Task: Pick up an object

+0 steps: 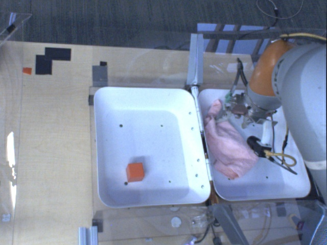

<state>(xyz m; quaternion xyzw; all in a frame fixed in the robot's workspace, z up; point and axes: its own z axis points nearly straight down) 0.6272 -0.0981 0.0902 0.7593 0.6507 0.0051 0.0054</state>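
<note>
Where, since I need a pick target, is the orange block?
In the camera view, the orange block lies alone in the left bin, towards its lower left corner, well apart from the pink cloth in the right bin.

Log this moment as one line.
end effector: over right bin, at upper end of pink cloth | pink cloth: lying in right bin | orange block: left bin | grasp: not confirmed

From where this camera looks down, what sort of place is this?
Probably a robotics lab bench: a grey robot arm with an orange band, two shallow white bins, a small orange block.
</note>
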